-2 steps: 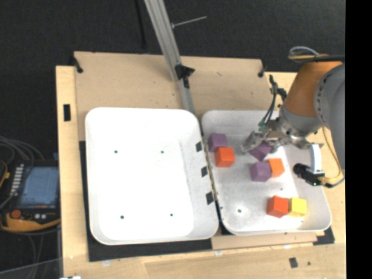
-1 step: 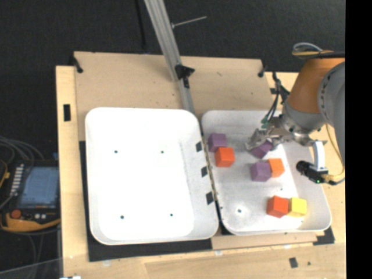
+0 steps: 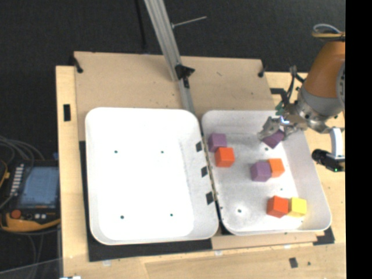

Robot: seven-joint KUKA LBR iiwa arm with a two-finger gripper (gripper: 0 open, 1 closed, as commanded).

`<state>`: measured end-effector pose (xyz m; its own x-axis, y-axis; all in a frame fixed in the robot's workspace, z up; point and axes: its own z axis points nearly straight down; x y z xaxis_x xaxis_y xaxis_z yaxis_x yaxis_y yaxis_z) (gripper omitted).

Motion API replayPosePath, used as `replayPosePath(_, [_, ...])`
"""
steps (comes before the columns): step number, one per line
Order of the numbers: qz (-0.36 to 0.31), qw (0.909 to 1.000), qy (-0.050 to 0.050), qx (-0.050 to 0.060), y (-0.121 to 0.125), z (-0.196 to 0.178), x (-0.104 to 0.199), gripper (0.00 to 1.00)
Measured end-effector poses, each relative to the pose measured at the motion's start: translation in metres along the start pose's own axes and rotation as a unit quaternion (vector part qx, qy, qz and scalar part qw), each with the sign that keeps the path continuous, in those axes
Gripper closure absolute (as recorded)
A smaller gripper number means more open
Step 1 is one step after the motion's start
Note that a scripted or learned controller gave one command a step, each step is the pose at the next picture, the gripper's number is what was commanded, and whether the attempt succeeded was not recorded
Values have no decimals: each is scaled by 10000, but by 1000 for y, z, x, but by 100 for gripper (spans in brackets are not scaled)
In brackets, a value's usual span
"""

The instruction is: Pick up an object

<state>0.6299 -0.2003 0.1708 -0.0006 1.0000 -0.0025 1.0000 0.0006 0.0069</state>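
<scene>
**Purple block seen at the end effector over the right bin**

Camera view: Purple, and tilted, a small block (image 3: pixel 272 138) is seen gripped between the fingers of the end effector (image 3: pixel 276 130), above the upper right part of the right bin (image 3: pixel 247 118). Cube-shaped blocks are scattered on that bin's speckled white floor: a purple block (image 3: pixel 217 140) touching an orange one (image 3: pixel 225 156) near the left wall, a purple (image 3: pixel 261 171) and orange (image 3: pixel 276 167) pair at the middle, and an orange block (image 3: pixel 278 206) beside a yellow one (image 3: pixel 298 206) at the lower right. The left bin (image 3: pixel 145 173) is smooth, with rounded corners. Both are carried by a pale wooden counter (image 3: pixel 128 77).
</scene>
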Motion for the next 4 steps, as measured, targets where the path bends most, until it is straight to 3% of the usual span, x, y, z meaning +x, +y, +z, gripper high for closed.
replayPosePath(1, [-12,10000,3,1,2,-51,-1,100])
replayPosePath(3, [-33,10000,19,27,-1,-59,95,100])
replayPosePath(4, [-34,10000,19,25,12,-65,144,100])
